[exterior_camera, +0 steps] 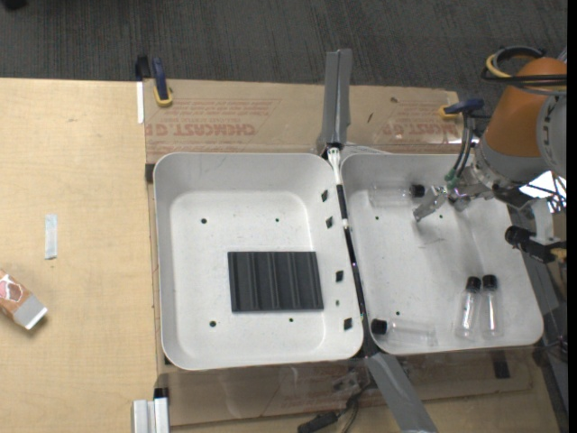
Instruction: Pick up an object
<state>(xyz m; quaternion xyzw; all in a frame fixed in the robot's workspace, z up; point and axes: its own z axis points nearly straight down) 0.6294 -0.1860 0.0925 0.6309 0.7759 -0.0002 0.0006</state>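
Right bin point(505, 332), 6 o'clock edge: one clear vial with black cap point(401, 332) lies on its side against the near wall.
Right bin, 4 o'clock: two clear vials point(479, 307) lie side by side, touching, black caps pointing to the far side.
Left bin point(180, 242), centre: dark ribbed rectangular block point(275, 280), lying flat, well apart from the bin walls.
Table point(72, 152), 8 o'clock, outside the bins: small wrapped item point(18, 300) at the view's left edge; a thin pale strip point(50, 237) beyond it.
Right bin, 12 o'clock: another clear vial point(397, 193), black cap toward the arm, on its side near the far wall.
Claw point(431, 207): over the far half of the right bin, beside that far vial's cap. Finger spread: cannot tell. Nothing seen held.
Arm point(523, 120): orange band at 2 o'clock, reaching in from the right.
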